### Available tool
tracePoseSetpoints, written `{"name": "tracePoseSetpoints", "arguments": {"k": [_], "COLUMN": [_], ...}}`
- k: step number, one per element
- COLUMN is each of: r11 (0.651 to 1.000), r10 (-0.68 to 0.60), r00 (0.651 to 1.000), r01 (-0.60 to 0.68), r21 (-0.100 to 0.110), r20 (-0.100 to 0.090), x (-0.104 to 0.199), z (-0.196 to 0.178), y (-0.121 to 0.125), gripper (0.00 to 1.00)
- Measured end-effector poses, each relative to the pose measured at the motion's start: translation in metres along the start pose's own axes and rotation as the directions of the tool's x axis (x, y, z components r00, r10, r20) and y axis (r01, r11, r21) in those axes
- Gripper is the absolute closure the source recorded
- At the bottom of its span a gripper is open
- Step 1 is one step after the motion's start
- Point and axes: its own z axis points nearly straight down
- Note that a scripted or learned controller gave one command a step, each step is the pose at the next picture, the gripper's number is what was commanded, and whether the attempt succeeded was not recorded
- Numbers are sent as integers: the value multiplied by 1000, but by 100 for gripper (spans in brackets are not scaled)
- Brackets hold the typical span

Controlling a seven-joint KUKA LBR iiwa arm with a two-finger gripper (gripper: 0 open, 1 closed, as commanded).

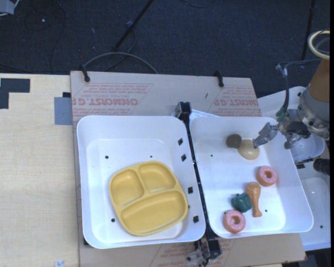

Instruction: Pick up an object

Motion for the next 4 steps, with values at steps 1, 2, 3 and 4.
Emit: {"name": "tracePoseSetpoints", "arguments": {"k": [1,2,3,4], "r11": [1000,1000,1000,1000], "r10": [-2,-3,-2,-2], "r00": [1000,1000,1000,1000], "r01": [2,3,2,2], "r21": [-11,-6,-6,-27], "r20": [2,0,0,12], "x": [0,3,5,2], "z": [-7,56,102,147], "y": [2,-3,-10,-6], "gripper": [0,0,0,0]}}
